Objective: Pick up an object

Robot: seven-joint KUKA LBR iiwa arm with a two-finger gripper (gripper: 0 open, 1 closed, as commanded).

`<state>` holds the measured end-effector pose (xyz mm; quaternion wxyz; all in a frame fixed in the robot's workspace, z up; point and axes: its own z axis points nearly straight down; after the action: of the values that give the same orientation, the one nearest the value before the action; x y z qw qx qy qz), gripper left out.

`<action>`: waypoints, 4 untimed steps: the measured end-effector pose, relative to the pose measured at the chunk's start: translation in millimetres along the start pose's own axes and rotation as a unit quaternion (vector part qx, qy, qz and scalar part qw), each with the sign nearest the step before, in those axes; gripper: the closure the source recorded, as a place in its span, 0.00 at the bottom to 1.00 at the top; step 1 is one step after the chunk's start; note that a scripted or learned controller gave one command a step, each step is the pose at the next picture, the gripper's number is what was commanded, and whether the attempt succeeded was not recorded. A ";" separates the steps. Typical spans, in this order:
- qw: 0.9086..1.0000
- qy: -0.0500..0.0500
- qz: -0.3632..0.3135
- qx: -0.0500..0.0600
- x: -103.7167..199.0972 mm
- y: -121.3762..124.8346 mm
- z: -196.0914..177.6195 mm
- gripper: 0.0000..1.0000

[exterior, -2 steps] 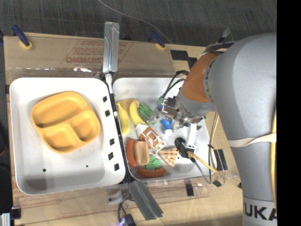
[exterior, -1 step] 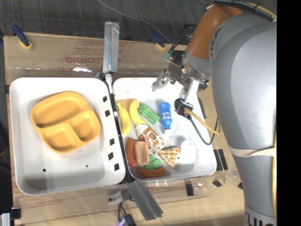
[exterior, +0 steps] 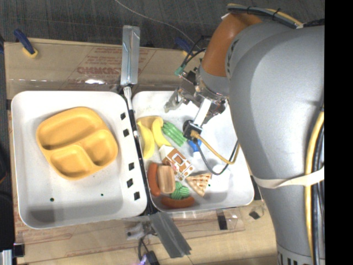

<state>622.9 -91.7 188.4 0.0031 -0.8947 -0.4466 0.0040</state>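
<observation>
My gripper (exterior: 177, 98) hangs over the back of the right bin (exterior: 238, 176), above its bare white floor. It sits behind and slightly right of a yellow banana (exterior: 146, 134). Toy food is piled along that bin's left side: a green vegetable (exterior: 173, 132), a small blue piece (exterior: 193, 146), an orange-and-white box (exterior: 179, 163), a hot dog in a bun (exterior: 164, 178), a pizza slice (exterior: 199, 182), a red sausage (exterior: 176, 202). I see nothing held at the gripper.
A yellow divided plate (exterior: 77, 141) lies in the left bin (exterior: 33, 208). The raised wall between the two bins (exterior: 131, 148) runs close to the banana. The big grey arm (exterior: 276, 120) covers the right bin's right side.
</observation>
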 end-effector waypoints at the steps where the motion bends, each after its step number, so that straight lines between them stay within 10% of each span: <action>1: 0.976 0.003 0.220 -0.002 -56.3 21.2 97.1 0.00; 2: 0.954 0.002 0.299 -0.001 5.3 26.8 99.2 0.00; 3: 0.936 0.000 0.352 0.000 -13.4 -10.0 100.1 0.00; 4: 0.937 -0.002 0.348 0.003 -12.5 -11.4 93.5 1.00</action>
<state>605.4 -94.7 95.1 0.0036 -0.9942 -0.1071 0.0084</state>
